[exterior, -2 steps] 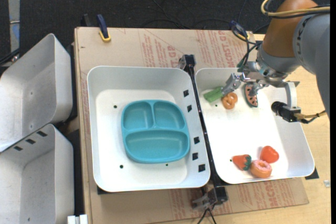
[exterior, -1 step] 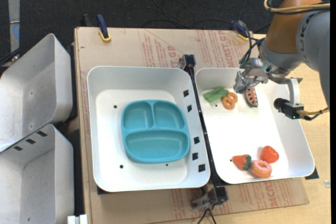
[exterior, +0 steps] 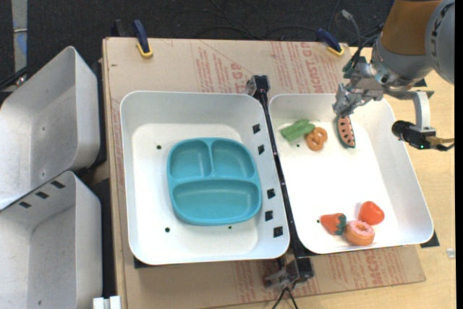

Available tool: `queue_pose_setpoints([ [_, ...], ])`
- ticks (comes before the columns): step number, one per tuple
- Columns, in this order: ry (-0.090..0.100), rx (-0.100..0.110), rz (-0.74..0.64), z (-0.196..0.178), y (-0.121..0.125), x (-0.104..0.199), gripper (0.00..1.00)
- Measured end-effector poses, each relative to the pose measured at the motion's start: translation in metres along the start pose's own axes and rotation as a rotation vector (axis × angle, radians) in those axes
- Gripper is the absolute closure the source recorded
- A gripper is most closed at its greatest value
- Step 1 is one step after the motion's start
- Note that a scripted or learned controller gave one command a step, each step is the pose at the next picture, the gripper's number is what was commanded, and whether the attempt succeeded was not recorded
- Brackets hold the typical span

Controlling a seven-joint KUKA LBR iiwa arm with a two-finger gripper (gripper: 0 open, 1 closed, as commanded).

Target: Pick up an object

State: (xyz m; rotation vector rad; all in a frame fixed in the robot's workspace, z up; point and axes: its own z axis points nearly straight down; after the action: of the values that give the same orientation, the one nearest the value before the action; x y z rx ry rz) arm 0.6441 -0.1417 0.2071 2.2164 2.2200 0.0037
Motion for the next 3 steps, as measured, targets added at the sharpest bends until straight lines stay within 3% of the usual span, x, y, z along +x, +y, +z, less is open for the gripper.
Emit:
queue_pose_setpoints([
  [1, 0.000, 0.000, -0.001, -0.026, 0.001, 0.000, 1.00],
  [3, 0.004, 0.008, -0.005, -0.010, -0.052, 0.106, 1.00],
])
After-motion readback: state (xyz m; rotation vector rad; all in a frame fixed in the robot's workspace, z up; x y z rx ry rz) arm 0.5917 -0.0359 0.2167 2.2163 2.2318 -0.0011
